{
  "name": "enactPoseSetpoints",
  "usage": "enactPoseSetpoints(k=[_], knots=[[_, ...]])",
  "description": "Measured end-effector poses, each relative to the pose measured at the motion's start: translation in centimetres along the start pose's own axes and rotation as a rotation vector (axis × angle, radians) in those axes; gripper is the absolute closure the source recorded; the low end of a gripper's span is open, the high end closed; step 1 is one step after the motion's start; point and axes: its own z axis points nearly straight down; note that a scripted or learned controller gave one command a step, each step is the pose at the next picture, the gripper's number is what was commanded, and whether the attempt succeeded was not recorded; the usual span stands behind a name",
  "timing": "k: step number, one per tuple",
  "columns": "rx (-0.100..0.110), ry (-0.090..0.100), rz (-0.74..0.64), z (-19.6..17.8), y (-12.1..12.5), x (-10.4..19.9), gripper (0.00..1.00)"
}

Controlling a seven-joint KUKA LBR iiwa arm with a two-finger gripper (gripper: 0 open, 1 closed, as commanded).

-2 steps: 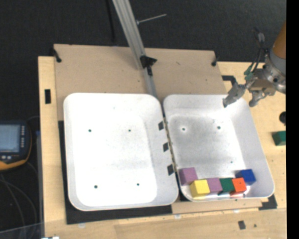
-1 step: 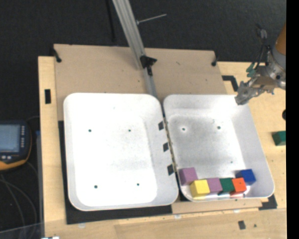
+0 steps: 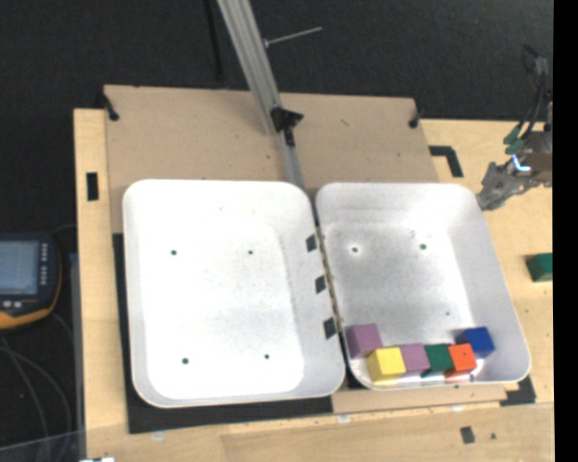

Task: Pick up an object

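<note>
**Robot gripper waiting beside two white bins**

Two shallow white bins are sitting side by side on a wooden bench (image 3: 366,422). The left bin (image 3: 222,287) is lying next to the right bin (image 3: 414,258), which is holding small blocks crowded along its near edge: two purple blocks (image 3: 364,338), a yellow block (image 3: 387,362), a green block (image 3: 437,358), an orange block (image 3: 461,358) and a blue block (image 3: 476,340). The gripper (image 3: 506,183) is hovering by the right bin's far right corner, well apart from the blocks and holding nothing; whether it is spread or closed cannot be told.

Pale wooden bench (image 3: 91,258) on dark floor (image 3: 39,37), slanted metal rail (image 3: 250,56).
</note>
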Motion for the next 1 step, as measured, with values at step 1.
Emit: enactPoseSetpoints(k=[1], knots=[[0.008,0.004,-0.007,1.64,-6.45,5.31,1.00]])
